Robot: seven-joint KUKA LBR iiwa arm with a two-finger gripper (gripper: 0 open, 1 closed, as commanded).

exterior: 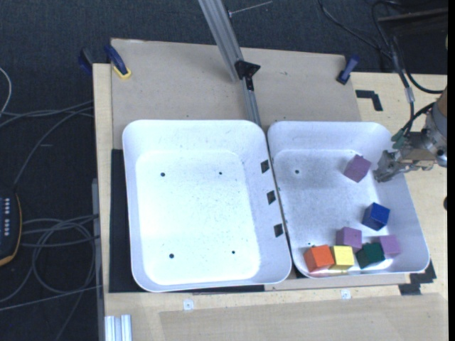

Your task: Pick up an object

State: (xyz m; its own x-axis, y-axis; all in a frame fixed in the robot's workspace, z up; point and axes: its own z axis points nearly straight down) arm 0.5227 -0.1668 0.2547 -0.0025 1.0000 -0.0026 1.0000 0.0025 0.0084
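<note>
Approaching: end effector point(389, 168), finger state cannot be told, at right bin's point(313, 135) right wall, just beside the tilted purple block point(357, 168). Nothing seen held. Judgement: descend squarely over that block, as it sits apart from others. Blue cube point(375, 216) nearby; orange, yellow, green, purple blocks crowd the near corner. Open floor lies leftward; left bin point(142, 137) beside.

- Two bins, left point(142, 190) and right point(313, 190): white, finely speckled dark.
- Blocks: purple point(357, 168), blue point(375, 216), orange point(319, 258), yellow point(343, 256), dark green point(370, 254), two more purple point(349, 236) point(389, 245).
- Bench point(185, 69): tan.
- Corner clamps point(117, 61): blue.
</note>
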